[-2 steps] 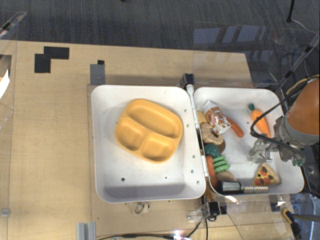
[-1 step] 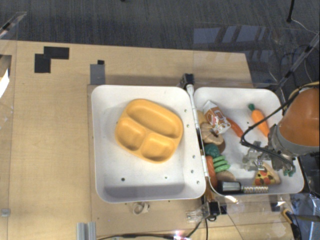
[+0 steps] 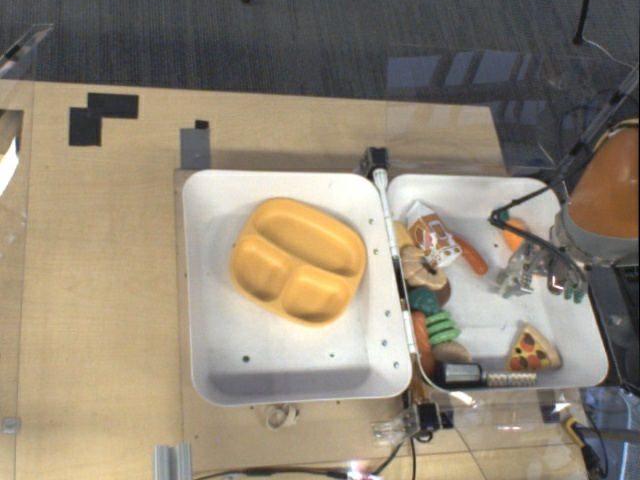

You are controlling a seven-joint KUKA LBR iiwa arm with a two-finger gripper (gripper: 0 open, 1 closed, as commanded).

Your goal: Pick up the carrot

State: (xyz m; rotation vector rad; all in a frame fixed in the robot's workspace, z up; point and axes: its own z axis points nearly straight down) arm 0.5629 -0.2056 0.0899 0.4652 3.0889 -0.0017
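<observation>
Gripper [image 3: 522,280] hangs low in the right bin [image 3: 590,368] w/ nothing between its fingers; how far open, can't tell; carrot [image 3: 471,254] lies just left & slightly up; shift there, align across it, descend, then close.

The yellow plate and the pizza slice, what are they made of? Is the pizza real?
The yellow plate looks like smooth, matte plastic: one even colour, with rounded moulded sections. The pizza slice is probably a toy, plastic or rubber, since its toppings look like neat printed spots and its edges stay crisp. I can't tell if it is hard or soft.
</observation>
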